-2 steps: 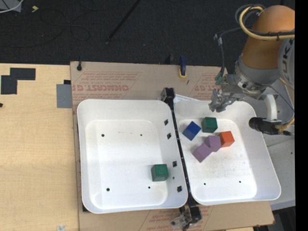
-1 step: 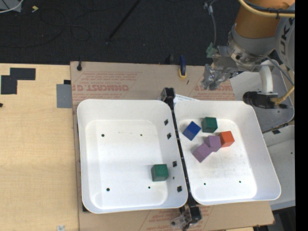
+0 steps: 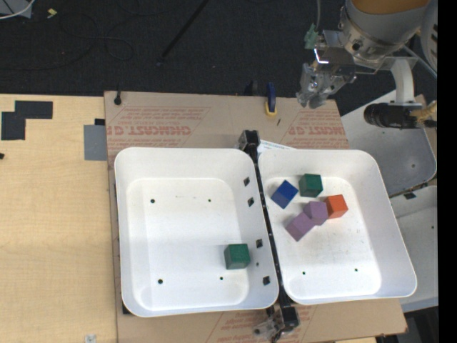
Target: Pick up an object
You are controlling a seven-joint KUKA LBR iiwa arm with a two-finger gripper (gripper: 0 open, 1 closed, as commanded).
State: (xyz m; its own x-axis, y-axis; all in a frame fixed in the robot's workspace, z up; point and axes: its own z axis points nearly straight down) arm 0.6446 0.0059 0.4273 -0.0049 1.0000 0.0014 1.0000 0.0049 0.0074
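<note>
Two shallow white plastic bins: left bin [image 3: 143,170], right bin [image 3: 371,263]. Grey tool [image 3: 318,90] hovering at one o'clock beyond the bins; spread or pressed together, cannot tell. Small green cube [image 3: 237,256] at five o'clock in left bin, probably light, rigid; best pinched across flat opposite faces.

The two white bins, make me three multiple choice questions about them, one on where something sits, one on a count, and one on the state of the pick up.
1. Where is the lone green block?
A. left bin
B. right bin
C. on the cardboard

2. How many blocks lie in the right bin?
A. three
B. five
C. seven

3. Where is the gripper?
A. pressing on the orange block
B. inside the left bin
C. up beyond the bins' far edge

Answers:
1 A, it sits near the front of the left bin.
2 B, blue, green, orange and two purple.
3 C, it hangs over the cardboard's far edge, touching no block.
</note>
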